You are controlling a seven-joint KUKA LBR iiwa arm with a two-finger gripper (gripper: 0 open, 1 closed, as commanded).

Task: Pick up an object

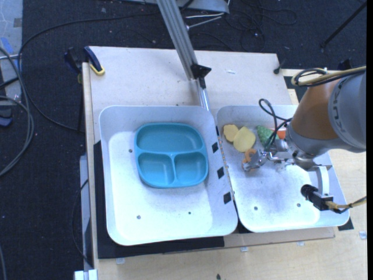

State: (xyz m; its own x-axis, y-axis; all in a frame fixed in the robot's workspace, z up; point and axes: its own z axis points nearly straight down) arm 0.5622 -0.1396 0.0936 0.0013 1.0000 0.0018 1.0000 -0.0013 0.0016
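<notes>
Hand: the hand point(252, 163) is seen low in the right bin point(280, 212), at the end of the grey arm point(326, 118) that reaches in from the right; whether it is apart or together cannot be told.
Task's thing: a small orange piece point(250, 154) is judged the likely target; it lies in the upper left part of the right bin, touching or just beside the hand's tip, and is not shown to be clamped.
Neighbours: two yellow pieces point(240, 136) lie just above it, a green piece point(266, 134) to their right; a blue divided tray point(171, 154) is set in the left bin point(122, 214).
Step in hand: closing on the orange piece is judged to be the step.
How to do it well: the orange piece should be centred before closing, the yellow pieces should be kept out of the grip, and the lift should be made straight up.
Orientation: the orange piece is too small for its long axis or heading to be told.
Desk: both bins are carried side by side on the desk point(151, 74).
</notes>
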